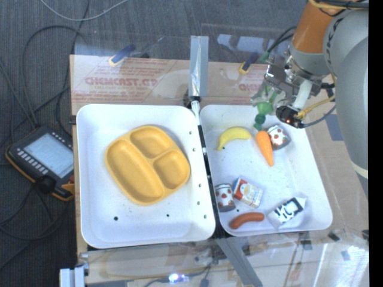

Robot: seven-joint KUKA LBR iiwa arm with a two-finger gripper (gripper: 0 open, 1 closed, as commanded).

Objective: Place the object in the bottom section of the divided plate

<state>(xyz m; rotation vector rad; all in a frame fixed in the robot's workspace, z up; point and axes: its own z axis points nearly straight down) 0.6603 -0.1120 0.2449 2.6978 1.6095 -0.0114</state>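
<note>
Two shallow white bins sit side by side on your worktop (119,79), seen from the fixed overhead camera.

Left bin (96,214): it holds the yellow divided plate (148,164), lying flat near the middle and turned at an angle. You can see three sections, one long section on the left and lower side and two smaller ones toward the right and top. Nothing lies in any section.

Right bin (311,178): you have a banana (233,136) near the upper left, a carrot (265,146) just right of it with its green top (261,113) pointing up the frame, and a small round red-and-white item (279,136) touching or just beside the carrot's right side. Lower down lie a small can (224,197), a red-and-white carton (248,192), a sausage (246,220) and a black-and-white carton (288,211). All of these are apart from the plate.

Arm: your grey arm (353,58) with the orange band (320,17) reaches in from the right. The hand (281,97) hangs over the upper edge of the right bin, close above the carrot's green top. Whether its fingers are apart or together cannot be told from this angle, and no item is visibly between them.

Outside the bins, a handheld pendant (42,157) with a screen rests on the floor at the left.
</note>
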